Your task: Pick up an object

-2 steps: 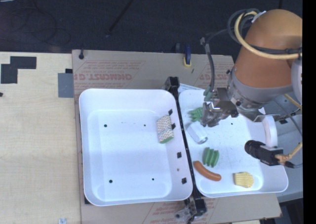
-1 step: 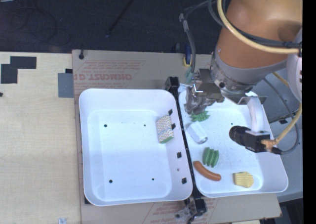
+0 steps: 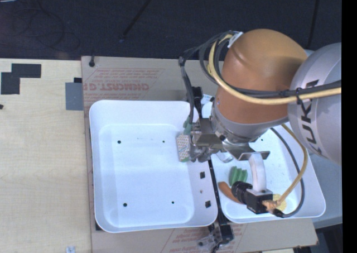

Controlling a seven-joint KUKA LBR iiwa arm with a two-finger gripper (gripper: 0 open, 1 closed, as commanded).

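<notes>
My gripper [image 3: 196, 144] hangs under the large orange-banded wrist, over the wall between the two bins. A small pale speckled block [image 3: 183, 147] sits right against the gripper's left side, above the right edge of the left bin [image 3: 111, 134]. Whether the block is gripped or just beside the gripper cannot be made out. In the right bin [image 3: 312, 201], a green object [image 3: 239, 175] and an orange object [image 3: 225, 189] lie just below the wrist. The arm hides much of that bin.
The two white bins stand on a cardboard sheet [image 3: 128, 81] on the pale bench. The arm covers the upper half of the right bin. Dark patches [image 3: 72, 94] mark the bench at the left.
</notes>
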